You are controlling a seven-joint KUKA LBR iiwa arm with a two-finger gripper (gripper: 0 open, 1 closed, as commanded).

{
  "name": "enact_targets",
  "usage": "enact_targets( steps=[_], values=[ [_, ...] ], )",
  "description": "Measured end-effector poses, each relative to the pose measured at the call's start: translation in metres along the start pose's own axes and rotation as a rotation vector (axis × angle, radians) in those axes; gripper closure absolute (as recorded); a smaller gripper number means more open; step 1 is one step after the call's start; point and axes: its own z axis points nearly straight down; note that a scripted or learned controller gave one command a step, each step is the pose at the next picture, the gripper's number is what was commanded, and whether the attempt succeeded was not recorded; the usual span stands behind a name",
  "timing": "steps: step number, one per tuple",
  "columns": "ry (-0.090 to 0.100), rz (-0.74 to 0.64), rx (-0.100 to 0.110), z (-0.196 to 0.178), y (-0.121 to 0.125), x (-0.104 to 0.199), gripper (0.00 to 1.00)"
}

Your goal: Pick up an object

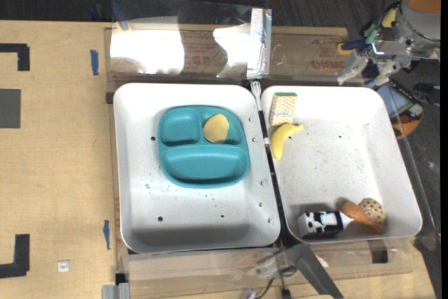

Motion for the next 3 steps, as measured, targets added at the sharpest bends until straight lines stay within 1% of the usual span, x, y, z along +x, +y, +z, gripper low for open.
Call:
enact_targets(
  steps=[1, 2, 3],
  values=[
    [0.001, -0.132, 0.006, 0.113, -0.11, 0.014, 0.0],
    [-0.002, -0.059, -0.006, 0.171, -0.106, 0.055, 0.0],
    [0.0, 0.307, 0.0, 0.173, -0.003, 0.032, 0.0]
  ],
)
